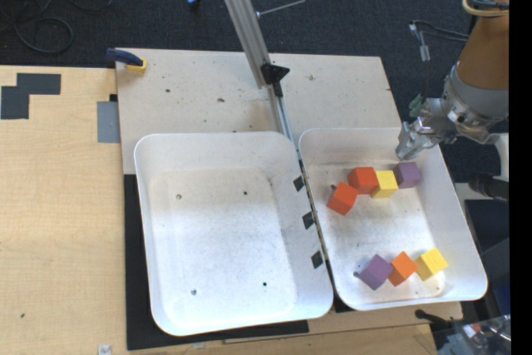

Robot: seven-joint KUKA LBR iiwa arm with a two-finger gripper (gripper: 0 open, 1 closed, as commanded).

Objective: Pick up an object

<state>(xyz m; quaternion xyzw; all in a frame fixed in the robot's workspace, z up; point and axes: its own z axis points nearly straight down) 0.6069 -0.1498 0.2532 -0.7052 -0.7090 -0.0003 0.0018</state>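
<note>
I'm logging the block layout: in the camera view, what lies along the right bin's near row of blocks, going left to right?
Purple block → orange block → yellow block, touching in a row in the right bin.

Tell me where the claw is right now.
The claw is over the far edge of the right bin, just above the purple block that ends the upper row of blocks.
</note>
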